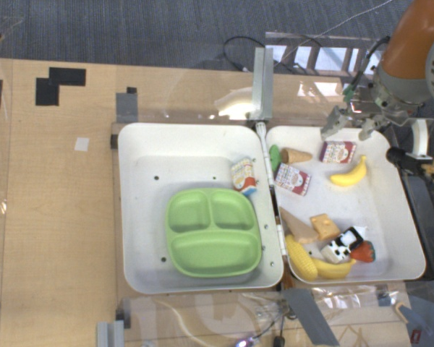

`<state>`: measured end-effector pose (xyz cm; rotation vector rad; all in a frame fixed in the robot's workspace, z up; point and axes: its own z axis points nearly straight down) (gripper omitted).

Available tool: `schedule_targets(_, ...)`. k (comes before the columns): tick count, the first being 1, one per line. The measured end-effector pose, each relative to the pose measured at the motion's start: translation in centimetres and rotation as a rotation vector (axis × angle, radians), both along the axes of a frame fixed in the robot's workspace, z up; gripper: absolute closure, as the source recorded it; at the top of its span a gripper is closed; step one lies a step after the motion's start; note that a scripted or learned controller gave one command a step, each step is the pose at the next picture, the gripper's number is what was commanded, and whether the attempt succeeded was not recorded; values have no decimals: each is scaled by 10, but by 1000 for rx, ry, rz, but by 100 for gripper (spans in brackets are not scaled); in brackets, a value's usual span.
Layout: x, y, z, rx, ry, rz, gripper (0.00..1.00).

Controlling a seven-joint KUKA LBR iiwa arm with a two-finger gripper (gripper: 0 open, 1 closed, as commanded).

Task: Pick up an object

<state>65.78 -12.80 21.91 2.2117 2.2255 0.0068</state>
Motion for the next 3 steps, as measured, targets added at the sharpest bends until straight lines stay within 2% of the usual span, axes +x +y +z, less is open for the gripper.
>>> schedule_targets(1, 1, -56, -129, -4, -3, 176, 0)
schedule_targets(2, 4, -55, -116, -6, -11, 179, 100)
schedule_targets(3, 14, -53, -111, -5, -2, 269, 100)
